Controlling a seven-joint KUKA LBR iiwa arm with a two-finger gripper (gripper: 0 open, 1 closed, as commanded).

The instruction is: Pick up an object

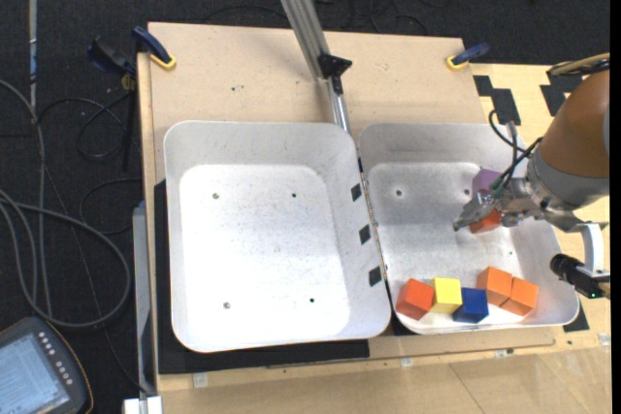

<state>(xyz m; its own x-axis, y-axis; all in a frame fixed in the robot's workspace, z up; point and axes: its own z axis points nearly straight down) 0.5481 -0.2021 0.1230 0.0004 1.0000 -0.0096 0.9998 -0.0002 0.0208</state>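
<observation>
Light wooden tabletop (252,78) (dark carpet around) bearing two white bins (257,238); pincer (477,218) state cannot be told.

The two bins, left (262,233) and right (427,184), are white with fine dark speckling. In the right bin lie an orange block (416,297), a yellow block (447,291), a blue block (473,304) and two more orange blocks (508,290). A purple piece (485,179) and a red-orange piece (485,222) show by the grey gripper (477,211). The arm (580,136) is orange above, grey below. The tabletop (252,73) is pale tan, with blue-and-yellow clamps (153,47) at its far corners. The floor (68,5) is black.
</observation>
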